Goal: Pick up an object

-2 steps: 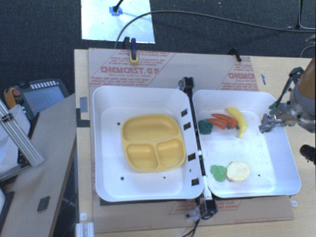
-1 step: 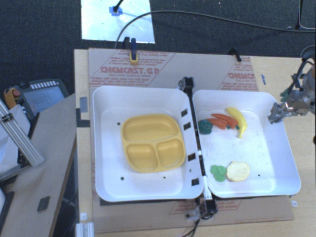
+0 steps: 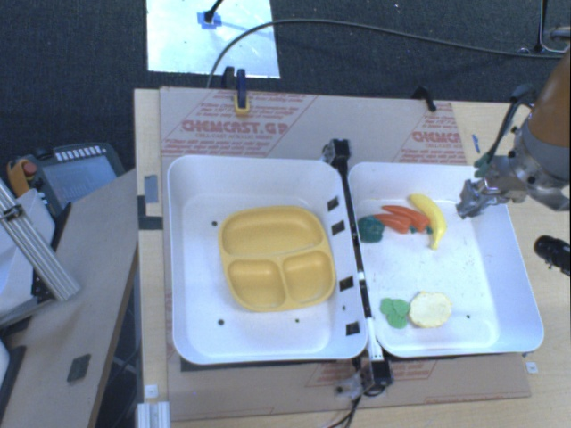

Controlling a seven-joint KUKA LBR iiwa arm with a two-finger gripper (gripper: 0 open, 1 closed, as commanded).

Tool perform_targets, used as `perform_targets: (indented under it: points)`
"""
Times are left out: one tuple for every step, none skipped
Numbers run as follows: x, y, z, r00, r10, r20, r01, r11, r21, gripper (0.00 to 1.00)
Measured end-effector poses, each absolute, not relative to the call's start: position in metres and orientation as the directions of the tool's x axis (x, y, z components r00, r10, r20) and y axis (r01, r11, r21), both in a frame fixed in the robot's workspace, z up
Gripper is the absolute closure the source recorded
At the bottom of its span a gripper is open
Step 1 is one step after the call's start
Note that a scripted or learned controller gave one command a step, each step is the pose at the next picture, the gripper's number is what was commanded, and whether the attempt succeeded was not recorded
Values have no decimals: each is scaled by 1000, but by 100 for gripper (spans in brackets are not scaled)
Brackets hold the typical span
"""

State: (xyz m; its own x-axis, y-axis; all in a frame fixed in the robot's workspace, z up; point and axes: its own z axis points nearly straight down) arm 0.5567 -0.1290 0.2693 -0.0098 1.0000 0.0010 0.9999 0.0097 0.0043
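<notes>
The right bin (image 3: 508, 266) holds a yellow banana (image 3: 430, 218), an orange carrot (image 3: 401, 218) with a dark green piece (image 3: 370, 230) at its left end, and nearer the front a pale yellow round slice (image 3: 430, 309) touching a green leafy piece (image 3: 393, 309). My gripper (image 3: 470, 201) hangs over the bin's right part, just right of the banana and apart from it. Nothing shows between its fingers.
The left bin (image 3: 192, 239) carries a yellow three-compartment tray (image 3: 272, 257). A black clipped divider (image 3: 350, 257) runs between the bins. Beyond the bench's left side stand a tablet (image 3: 76, 176) and an aluminium rail (image 3: 36, 248).
</notes>
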Motion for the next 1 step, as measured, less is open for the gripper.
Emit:
perform_targets:
  points:
    - [554, -74, 270, -10, 1000, 2, 1000, 10, 3, 100]
